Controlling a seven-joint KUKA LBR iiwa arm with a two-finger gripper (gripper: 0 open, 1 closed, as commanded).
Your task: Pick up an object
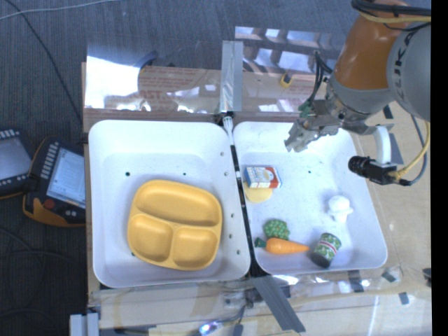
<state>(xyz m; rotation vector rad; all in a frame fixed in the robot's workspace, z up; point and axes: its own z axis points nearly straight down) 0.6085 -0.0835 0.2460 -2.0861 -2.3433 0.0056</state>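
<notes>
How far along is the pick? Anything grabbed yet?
Nothing looks done: the hand sits high over the right bin's far end with no item between its fingers. The carton, carrot, can and white piece all lie in the bin. Descent, grasp and lift remain.

Two white bins [105,187] sat side by side. The left one held one yellow tray [175,224]. The right bin [364,208] held six items: one small carton [262,177], one yellow disc [257,193], one broccoli piece [276,229], one carrot [287,246], one can [325,249] and one white lump [339,206].
</notes>
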